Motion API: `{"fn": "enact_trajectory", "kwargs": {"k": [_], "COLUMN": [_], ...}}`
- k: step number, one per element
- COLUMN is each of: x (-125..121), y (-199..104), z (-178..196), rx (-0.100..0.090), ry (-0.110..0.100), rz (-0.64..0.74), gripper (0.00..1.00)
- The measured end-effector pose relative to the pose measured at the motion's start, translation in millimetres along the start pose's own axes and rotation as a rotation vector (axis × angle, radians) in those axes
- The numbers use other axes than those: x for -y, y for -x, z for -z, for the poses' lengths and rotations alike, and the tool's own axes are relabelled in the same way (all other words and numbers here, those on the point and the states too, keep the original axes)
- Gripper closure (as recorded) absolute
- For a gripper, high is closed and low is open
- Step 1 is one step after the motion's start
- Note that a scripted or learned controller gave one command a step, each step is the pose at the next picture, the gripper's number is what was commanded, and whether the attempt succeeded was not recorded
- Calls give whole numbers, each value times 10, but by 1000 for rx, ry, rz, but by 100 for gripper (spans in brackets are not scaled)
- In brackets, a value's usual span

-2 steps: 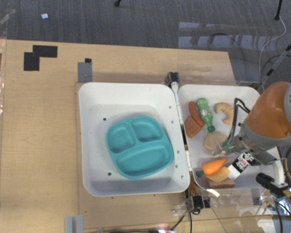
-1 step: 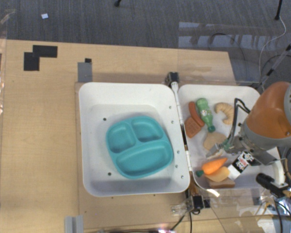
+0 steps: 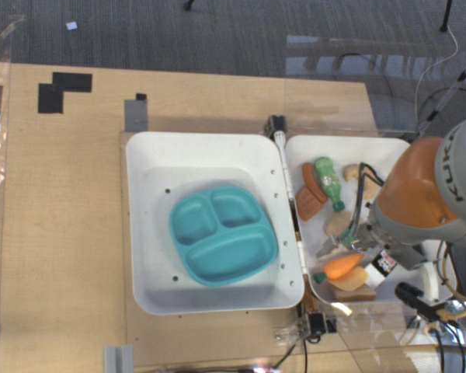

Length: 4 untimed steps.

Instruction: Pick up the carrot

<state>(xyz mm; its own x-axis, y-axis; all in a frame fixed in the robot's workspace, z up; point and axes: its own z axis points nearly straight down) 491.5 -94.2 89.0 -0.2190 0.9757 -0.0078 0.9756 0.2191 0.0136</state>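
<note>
The carrot (image 3: 342, 266) is orange with a small green tip. It lies near the front edge of the right bin (image 3: 388, 144), resting partly on a tan bread slice (image 3: 357, 285). My gripper (image 3: 346, 242) hangs just behind and above the carrot, under the orange-banded wrist (image 3: 413, 193). The arm hides much of the gripper, so its state is unclear. Nothing is visibly lifted off the bin floor.
The right bin also holds a reddish sausage (image 3: 311, 179), a green bottle-shaped toy (image 3: 328, 179), a brown ridged piece (image 3: 309, 203) and beige pieces (image 3: 352, 172). The left bin (image 3: 151, 208) bears a teal divided plate (image 3: 222, 234). A low wall (image 3: 289, 208) separates the two bins.
</note>
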Motion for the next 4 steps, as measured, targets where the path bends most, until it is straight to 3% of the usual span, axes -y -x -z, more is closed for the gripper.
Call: {"fn": "enact_trajectory", "kwargs": {"k": [1,2,3,4], "x": [-45,-41,-12,-52], "y": [-12,-13,-1,-9], "z": [123,118,6,125], "rx": [-1,-2,-4,-2], "ry": [10,9,4,13], "rz": [4,3,296,300], "gripper": [100,0,0,100]}}
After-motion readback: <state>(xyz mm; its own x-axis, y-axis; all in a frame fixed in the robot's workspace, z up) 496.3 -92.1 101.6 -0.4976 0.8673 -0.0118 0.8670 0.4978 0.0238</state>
